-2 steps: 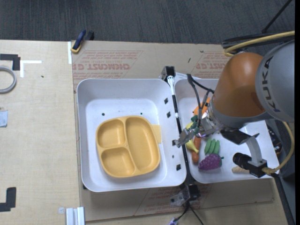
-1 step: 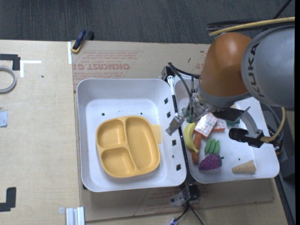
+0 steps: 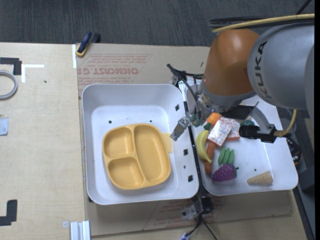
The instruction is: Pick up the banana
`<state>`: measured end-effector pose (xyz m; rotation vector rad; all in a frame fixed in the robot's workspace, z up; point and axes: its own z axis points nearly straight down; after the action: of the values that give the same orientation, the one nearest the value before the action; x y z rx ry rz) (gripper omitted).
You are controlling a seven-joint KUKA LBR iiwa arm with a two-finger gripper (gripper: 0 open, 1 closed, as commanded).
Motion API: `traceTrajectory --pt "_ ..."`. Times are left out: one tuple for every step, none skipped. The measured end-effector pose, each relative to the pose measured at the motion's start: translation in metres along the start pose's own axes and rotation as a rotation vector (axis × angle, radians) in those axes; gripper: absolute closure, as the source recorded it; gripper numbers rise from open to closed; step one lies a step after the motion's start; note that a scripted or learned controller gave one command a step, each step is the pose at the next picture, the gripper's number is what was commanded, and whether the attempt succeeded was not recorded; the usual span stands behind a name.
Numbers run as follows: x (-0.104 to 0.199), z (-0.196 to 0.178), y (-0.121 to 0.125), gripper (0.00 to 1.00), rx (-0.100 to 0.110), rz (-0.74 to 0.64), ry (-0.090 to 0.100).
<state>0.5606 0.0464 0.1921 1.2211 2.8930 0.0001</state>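
Here, operator, your inventory. Left shallow white plastic bin [image 3: 95, 134] — holds one yellow three-compartment plastic tray [image 3: 136, 155]. Right shallow white plastic bin [image 3: 280, 176] — holds the curved yellow toy banana [image 3: 202, 145] lying against its left wall, just below the gripper. Beside the banana: a red-and-white printed packet [image 3: 223, 130], an orange round piece [image 3: 213, 118], a green bunch of pods [image 3: 226, 157], a purple grape cluster [image 3: 224, 172], and a tan wedge [image 3: 260, 178] further right. The grey two-finger gripper [image 3: 191, 118] sits over the divide between the bins; you cannot tell its jaw state from this slant.
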Motion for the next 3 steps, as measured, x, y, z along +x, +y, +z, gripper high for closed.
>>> traceTrajectory --pt "0.011 -0.025 -0.072 0.0 0.001 0.039 0.001" --pt "-0.021 0.0 0.0 0.0 0.0 0.032 0.0" --pt "-0.007 0.0 -0.087 0.0 0.001 0.073 0.001"
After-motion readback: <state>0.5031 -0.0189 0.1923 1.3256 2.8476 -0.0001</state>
